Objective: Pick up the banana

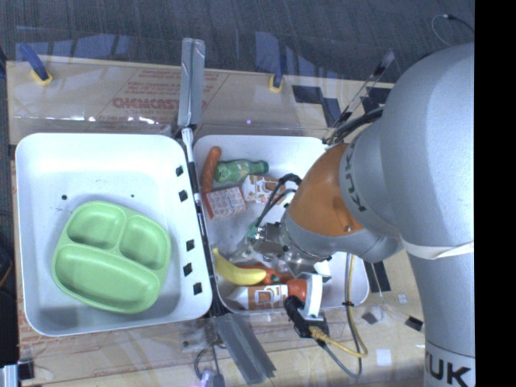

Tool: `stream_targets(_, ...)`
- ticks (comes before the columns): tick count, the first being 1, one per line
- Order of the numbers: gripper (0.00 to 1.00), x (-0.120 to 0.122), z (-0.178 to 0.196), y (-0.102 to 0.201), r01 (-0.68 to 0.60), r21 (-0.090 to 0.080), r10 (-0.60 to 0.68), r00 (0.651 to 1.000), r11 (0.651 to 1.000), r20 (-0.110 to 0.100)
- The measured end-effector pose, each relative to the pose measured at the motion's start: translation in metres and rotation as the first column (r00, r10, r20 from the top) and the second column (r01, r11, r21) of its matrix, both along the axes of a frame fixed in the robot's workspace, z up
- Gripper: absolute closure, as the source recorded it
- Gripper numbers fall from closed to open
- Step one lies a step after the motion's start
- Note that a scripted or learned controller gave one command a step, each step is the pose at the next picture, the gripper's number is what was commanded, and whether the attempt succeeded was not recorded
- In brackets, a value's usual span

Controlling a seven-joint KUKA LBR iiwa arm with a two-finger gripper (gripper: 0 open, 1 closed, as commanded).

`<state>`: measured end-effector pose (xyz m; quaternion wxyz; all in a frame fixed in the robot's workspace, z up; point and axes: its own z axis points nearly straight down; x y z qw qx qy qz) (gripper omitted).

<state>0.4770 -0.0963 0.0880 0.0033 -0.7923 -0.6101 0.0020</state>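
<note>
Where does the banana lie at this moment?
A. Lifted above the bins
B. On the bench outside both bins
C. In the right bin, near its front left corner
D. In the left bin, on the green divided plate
C. The banana rests on the floor of the right bin, near its front left corner, while the green divided plate sits in the left bin.

The single camera is fixed above the bench (105, 87) and looks down at a slant. It takes in both white bins, the left bin (40, 216) and the right bin (282, 145). The arm (419, 160) enters from the right, very near the lens.
</note>
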Motion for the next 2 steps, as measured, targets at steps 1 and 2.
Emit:
stream_targets(1,1.00,0.0002,0.0059,-0.0001,-0.006,0.001,0.006,1.000,1.000,-0.006)
stream_targets(2,1.00,0.0021,-0.0001,-0.0049,0.320,-0.004,-0.320,0.948,0.948,0.000)
